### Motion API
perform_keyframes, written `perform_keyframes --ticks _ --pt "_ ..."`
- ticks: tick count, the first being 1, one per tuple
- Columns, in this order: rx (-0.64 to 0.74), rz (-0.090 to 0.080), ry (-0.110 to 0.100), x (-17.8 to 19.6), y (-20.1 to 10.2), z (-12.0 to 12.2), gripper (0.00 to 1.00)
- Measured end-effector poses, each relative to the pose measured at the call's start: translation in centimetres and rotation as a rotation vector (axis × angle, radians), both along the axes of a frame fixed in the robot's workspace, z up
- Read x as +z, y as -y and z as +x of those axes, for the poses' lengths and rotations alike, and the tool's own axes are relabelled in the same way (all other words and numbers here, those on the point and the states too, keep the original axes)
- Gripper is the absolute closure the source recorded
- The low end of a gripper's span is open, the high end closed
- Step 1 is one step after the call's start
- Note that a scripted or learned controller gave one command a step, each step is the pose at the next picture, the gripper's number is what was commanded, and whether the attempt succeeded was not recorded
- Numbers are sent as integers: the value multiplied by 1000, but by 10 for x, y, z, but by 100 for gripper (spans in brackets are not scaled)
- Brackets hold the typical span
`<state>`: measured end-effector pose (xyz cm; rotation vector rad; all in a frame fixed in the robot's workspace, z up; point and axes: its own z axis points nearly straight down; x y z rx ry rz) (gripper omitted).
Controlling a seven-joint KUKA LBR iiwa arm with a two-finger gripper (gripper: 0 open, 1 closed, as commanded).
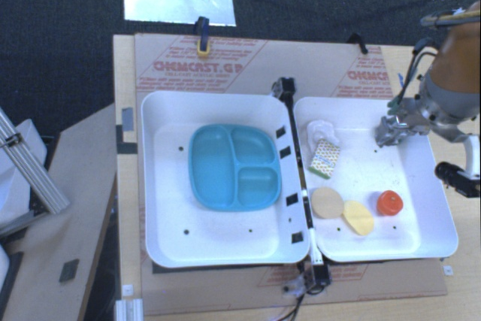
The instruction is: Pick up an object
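Note:
In the right bin [428,237] lie a small patterned packet [325,158], a crumpled white wrapper [319,130], a tan round disc [327,202], a yellow oval piece [359,217] and a small orange-red object [389,202]. My gripper [391,130] hangs over the far right part of that bin, above bare floor, well away from the objects. Nothing shows between its fingers.
The left bin [161,237] holds a blue divided plate [232,166]. A black divider strip [294,162] runs between the bins. A yellow clamp [204,47] sits at the bench's far edge. The arm [455,71] enters from the right, above the right bin's far corner.

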<state>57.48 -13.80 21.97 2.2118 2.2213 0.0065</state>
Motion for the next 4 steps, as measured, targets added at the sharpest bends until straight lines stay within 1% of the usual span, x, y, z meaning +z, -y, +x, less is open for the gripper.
perform_keyframes --ticks 1,2,3,4 --pt "4 3 -6 -3 -49 -6 100" --pt "7 4 -5 5 -112 -2 100" --pt "5 3 -7 -4 -168 -3 100" --pt "5 5 -5 1 -217 9 100"
